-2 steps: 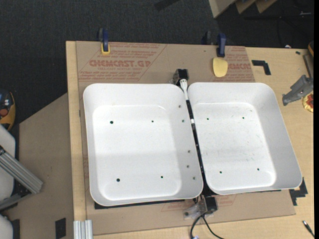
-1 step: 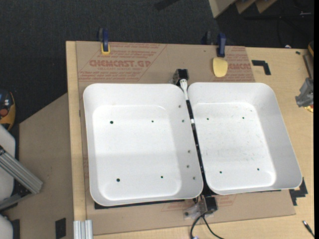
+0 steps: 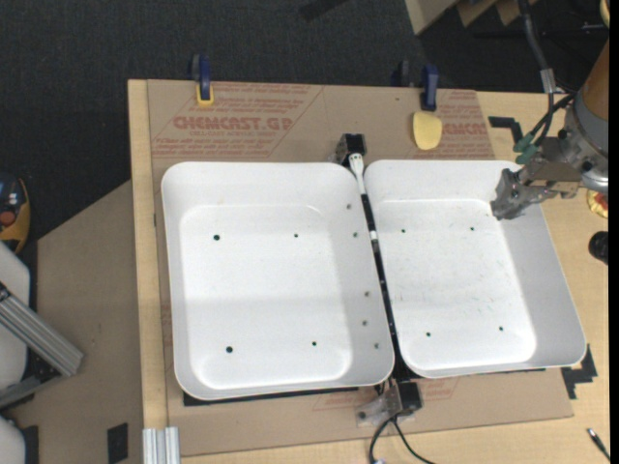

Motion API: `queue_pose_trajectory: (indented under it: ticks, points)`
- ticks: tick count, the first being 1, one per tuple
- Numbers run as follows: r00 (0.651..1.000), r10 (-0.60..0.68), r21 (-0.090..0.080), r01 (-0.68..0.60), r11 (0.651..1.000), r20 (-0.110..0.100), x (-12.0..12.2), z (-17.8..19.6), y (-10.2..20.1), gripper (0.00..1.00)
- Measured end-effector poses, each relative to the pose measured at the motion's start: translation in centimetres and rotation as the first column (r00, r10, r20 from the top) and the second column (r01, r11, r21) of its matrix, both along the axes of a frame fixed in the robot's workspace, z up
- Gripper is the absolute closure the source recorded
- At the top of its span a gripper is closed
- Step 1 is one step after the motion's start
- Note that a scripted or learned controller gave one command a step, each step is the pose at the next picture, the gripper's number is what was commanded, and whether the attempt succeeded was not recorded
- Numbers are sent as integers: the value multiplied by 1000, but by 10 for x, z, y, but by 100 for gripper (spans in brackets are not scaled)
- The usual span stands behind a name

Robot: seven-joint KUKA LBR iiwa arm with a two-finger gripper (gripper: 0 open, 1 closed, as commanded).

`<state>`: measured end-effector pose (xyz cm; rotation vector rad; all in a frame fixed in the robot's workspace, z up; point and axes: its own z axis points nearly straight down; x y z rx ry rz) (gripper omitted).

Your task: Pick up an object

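Note:
A small pale yellow object (image 3: 427, 130) lies on the brown board just beyond the far edge of the right bin (image 3: 542, 259), below a blue clamp (image 3: 429, 85). My gripper (image 3: 506, 204) hangs over the far right corner of the right bin, right of and nearer than the yellow object. I see nothing held in it. The arm's wrist (image 3: 566, 167) reaches in from the right edge with cables running up from it.
The left bin (image 3: 179, 259) sits beside the right one, and a black strip (image 3: 372, 249) runs along the seam between them. A second blue clamp (image 3: 202, 73) holds the board (image 3: 155, 143) at the far left. Metal framing (image 3: 39, 336) stands off the bench at left.

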<state>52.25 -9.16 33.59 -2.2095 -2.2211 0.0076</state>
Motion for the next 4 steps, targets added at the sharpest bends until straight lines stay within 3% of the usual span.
queue_pose_trajectory:
  ticks: [1,2,3,4]
  points:
    - [999,-1,-4,1,1000,33,-7,199,33,100]
    - [1000,-5,-2,5,1000,-6,10,45,43,100]
    - [1000,4,0,-4,1000,-2,36,-46,133,100]
    - [1000,-2,-1,2,1000,17,27,23,158,100]
